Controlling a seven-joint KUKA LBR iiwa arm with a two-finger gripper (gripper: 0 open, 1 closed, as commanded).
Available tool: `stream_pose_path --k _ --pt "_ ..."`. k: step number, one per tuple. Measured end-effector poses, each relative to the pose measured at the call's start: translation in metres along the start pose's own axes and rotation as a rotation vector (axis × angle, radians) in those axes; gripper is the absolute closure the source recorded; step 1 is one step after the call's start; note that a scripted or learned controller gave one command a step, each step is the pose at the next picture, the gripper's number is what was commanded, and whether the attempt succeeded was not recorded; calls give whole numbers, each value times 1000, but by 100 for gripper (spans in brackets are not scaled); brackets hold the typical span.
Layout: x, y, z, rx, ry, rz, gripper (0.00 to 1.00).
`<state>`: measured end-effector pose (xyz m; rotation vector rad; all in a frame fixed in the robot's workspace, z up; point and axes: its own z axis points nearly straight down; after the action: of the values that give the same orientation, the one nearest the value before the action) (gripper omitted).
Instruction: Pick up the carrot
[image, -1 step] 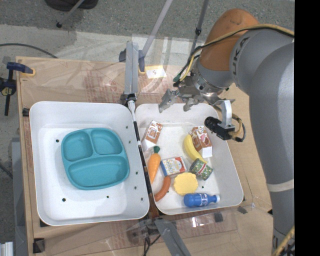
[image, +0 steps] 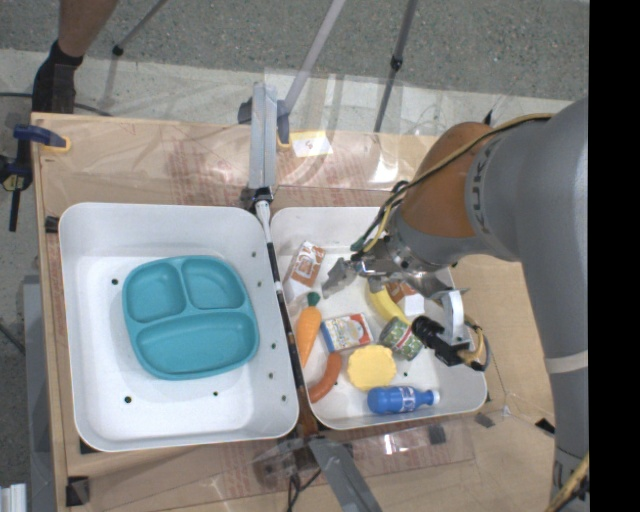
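The carrot (image: 307, 333) is orange with a green top and lies along the left wall of the right bin (image: 470, 392). Its green end points toward the back of the bin. My gripper (image: 339, 279) hangs low over the middle of the right bin, just right of and behind the carrot's green end. It looks apart from the carrot, and nothing shows in its grasp. The grey arm with its orange band (image: 450, 195) reaches in from the right and covers the bin's far right part.
Around the carrot lie a brown sausage (image: 325, 377), a small picture box (image: 346, 332), a yellow round piece (image: 371, 367), a blue bottle (image: 400, 400), a banana (image: 384, 304), a green can (image: 402, 340) and a packet (image: 305, 266). The left bin (image: 90, 240) holds a teal divided plate (image: 188, 315).
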<state>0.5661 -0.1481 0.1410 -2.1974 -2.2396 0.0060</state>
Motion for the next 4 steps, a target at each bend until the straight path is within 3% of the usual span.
stream_pose_path --k 1,2,3,4 --pt "15 -11 55 -3 0 -107 0" --pt "12 -11 44 -3 -2 -108 100" --pt "12 -11 44 -4 -3 -108 0" --pt "24 -44 56 -2 0 -143 0"
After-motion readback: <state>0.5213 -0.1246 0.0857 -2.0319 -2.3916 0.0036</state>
